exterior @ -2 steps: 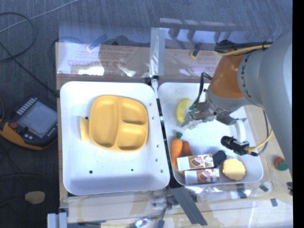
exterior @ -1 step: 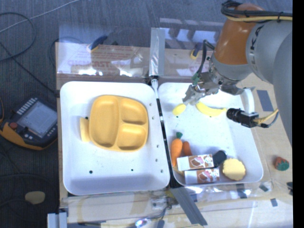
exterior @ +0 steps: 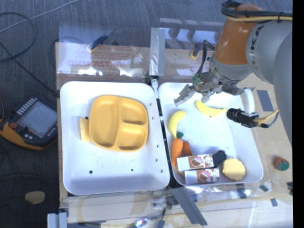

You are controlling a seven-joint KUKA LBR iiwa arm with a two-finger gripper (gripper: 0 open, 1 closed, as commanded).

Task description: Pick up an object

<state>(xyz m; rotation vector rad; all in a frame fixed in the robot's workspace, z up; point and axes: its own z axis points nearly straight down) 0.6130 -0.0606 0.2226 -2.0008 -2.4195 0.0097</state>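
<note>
Fingers spread apart, my gripper (exterior: pixel 195 93) is hovering at the right bin's (exterior: pixel 247 141) far edge, probably lining up above the banana slice (exterior: pixel 210 109).

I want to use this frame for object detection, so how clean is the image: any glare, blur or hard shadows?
Camera view: even lighting, soft shadows; glare on the clear plastic sheeting behind the bins and along the front edge; the yellow divided plate and bananas read sharply; the gripper is slightly soft, its fingers hard to separate.
</note>
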